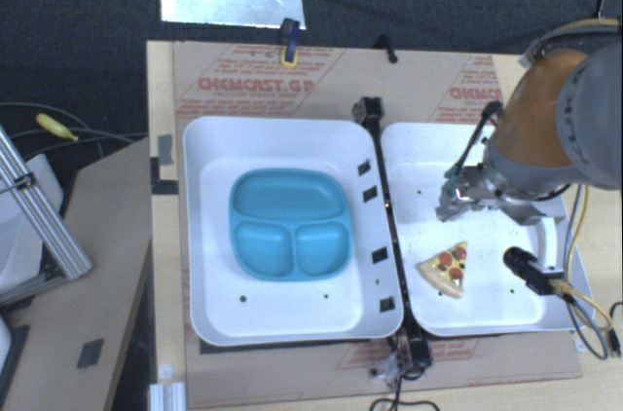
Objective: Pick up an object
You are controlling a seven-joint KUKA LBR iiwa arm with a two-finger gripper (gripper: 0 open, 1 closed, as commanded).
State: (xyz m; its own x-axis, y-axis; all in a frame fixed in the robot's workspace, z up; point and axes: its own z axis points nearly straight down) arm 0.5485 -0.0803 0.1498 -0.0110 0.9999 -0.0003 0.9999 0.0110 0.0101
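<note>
The big grey arm (574,122) comes in from the right side. It has an orange band near its wrist. It bends down and to the left, with the gripper (454,201) low at its end, pointing left and down.

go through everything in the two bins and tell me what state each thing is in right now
blue divided tray: flat, right side up, in the left bin
pizza slice toy: lying flat in the right bin, untouched
tool: low over the right bin, above the pizza slice toy, nothing seen in it
</note>
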